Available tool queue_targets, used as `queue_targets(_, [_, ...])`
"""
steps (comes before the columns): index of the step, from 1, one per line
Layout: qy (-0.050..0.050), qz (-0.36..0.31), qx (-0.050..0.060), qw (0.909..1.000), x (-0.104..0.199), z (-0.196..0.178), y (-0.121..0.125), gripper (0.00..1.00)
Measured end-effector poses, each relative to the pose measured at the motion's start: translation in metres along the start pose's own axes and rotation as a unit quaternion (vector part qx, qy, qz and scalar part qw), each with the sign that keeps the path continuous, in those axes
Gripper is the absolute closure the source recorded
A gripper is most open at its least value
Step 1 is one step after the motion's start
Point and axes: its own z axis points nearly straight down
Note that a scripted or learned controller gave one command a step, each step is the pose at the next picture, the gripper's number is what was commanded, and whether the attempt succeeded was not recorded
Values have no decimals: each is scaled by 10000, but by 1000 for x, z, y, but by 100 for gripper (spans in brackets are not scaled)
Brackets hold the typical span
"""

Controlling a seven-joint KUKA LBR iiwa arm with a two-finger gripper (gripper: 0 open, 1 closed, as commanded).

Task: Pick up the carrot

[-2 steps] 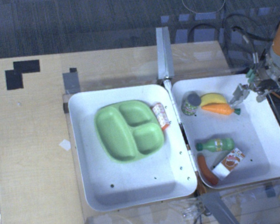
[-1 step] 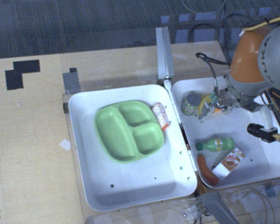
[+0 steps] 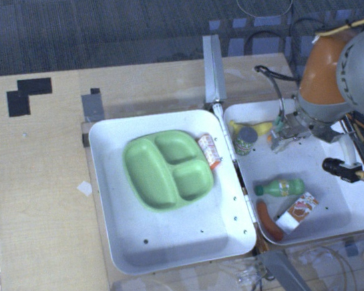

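A long reddish-orange piece (image 3: 269,222), the likeliest carrot, lies at the front left corner of the right bin (image 3: 353,218). It rests against the bin's left wall, beside a small white and red carton (image 3: 298,209). My gripper (image 3: 283,135) hangs over the back of the same bin, well behind that piece and apart from it. Just to the gripper's left are a grey can (image 3: 243,138) and a yellow item (image 3: 254,126). Nothing shows between the gripper and the reddish piece except a green bottle (image 3: 280,188).
The left bin (image 3: 125,243) holds a green divided plate (image 3: 168,169) with a small white and orange packet (image 3: 209,151) at its right edge. A metal divider post (image 3: 212,70) stands behind the two bins. Black cables run along the right bin's far right side.
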Motion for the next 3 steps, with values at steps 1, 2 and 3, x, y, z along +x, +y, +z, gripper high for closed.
queue_targets(1, [-4,473,10,9989,-34,-52,-18,100])
queue_targets(2, [-7,441,4,9990,-33,-61,-16,100])
queue_targets(3, [-7,439,5,9990,-33,-60,-16,0])
